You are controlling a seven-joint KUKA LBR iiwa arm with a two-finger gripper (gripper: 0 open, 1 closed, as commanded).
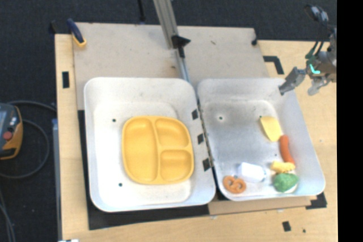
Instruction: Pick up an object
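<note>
So the gripper sits up at the right bin's far right corner, above the rim, with its jaws spread wide and nothing between them. All the loose stuff is down in that bin's near right part — a yellow block, an orange carrot just below it, a small yellow piece, a green broccoli-looking thing, a white object and a pretzel beside it. Everything sits well apart from the gripper. The left bin holds a yellow divided tray, flat in the middle — both bins side by side on the worktop.
</note>
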